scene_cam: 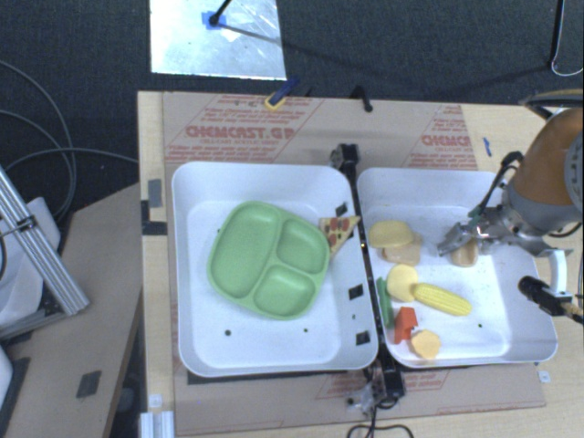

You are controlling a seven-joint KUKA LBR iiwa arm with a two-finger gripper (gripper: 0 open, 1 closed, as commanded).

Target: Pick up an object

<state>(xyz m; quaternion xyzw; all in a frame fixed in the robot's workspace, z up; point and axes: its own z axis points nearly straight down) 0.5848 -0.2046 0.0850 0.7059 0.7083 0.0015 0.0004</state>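
In the camera view, two white bins are seen side by side on a cardboard-covered worktop (237,126). The left bin (196,245) carries a green divided plate (269,260), laid flat near the middle, and a pizza slice (338,231) is propped at the plate's right edge against the wall between the bins, probably where it came to rest when dropped. The right bin (520,327) holds the loose play food from which something is to be picked: a pale yellow piece (391,234) resting on a tan slice (403,253), a corn cob (442,298) lying at a slant, a round yellow piece (401,281) touching the cob's left end, a green strip (383,301) along the bin's left wall, a red piece (405,318) and an orange-yellow wedge (425,343) toward the front. The gripper (458,241) is lowered from the right into this bin, and a small tan lump (464,255) lies just under or beside its tip. Whether the fingers are spread or closed cannot be told, nor whether the lump is touched. The arm's low, tilted pose is judged to suit a reach for that lump, which is set apart from the crowded pieces.
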